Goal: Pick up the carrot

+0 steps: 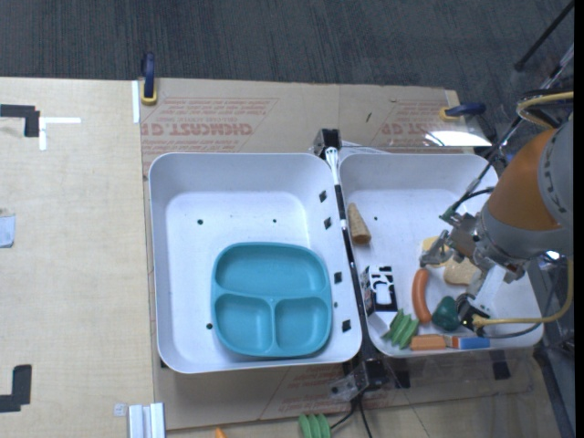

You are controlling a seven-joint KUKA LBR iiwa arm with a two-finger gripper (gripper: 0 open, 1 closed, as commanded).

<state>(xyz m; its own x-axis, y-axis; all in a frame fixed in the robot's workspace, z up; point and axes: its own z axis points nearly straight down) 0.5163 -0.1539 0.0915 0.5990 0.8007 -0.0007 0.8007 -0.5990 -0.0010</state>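
Overhead, the grey arm enters from three o'clock, its orange band bulging above the wrist, and bends down over the right bin. Its claw hangs low in that bin's four-o'clock part, wrapped in cables and a yellow hose; whether it is spread or closed cannot be told, since the wrist body covers it.

The carrot lies flat against the right bin's near wall at about six o'clock, a short orange stick with a blue-and-red piece at its three-o'clock end. It sits apart from the claw, nothing gripping it. Just at its nine o'clock rests a bunch of green pods, and just above it lie an orange-red sausage shape and a dark green rounded item beside the claw. Pale yellow pieces are partly hidden under the wrist and hard to identify. A brown bread-like piece lies at the bin's ten o'clock, and a black-and-white tag sits by the dividing wall.

The left bin holds a teal divided plate toward its five o'clock. Both bins rest on brown cardboard clipped to a pale wooden counter; dark carpet runs along twelve o'clock.
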